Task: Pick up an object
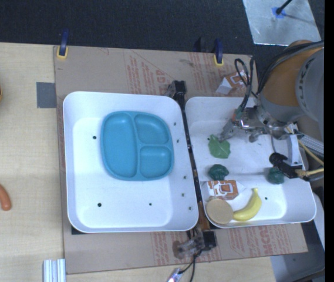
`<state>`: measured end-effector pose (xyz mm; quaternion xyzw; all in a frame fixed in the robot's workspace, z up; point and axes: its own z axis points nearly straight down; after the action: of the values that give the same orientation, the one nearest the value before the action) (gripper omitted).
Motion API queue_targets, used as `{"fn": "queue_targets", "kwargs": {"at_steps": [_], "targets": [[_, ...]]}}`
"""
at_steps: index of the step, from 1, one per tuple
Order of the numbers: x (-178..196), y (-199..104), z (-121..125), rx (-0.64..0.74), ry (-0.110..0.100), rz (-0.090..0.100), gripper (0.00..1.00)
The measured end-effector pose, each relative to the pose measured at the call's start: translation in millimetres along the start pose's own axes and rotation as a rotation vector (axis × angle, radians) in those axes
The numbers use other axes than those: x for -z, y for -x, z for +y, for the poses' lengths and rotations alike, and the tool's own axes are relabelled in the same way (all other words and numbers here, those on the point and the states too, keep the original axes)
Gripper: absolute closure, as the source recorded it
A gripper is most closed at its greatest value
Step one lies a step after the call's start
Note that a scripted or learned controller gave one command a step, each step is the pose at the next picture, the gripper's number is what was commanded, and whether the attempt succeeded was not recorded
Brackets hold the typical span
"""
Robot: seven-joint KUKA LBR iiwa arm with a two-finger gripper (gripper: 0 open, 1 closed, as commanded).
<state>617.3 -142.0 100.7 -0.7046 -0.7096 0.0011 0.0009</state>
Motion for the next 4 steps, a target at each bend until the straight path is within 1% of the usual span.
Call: {"fn": "queue_targets", "kwargs": {"at_steps": [1, 2, 3, 4], "targets": [[-8.4, 46.7, 38.6, -0.005, 0.001, 0.000, 0.00], [-8.2, 69.9, 38.7, -0.004, 0.002, 0.000, 0.00], [85.4, -5.7, 40.0, -0.001, 0.004, 0.001, 0.00], [-9.4, -23.1, -18.0, -0.003, -0.001, 0.000, 0.00]]}}
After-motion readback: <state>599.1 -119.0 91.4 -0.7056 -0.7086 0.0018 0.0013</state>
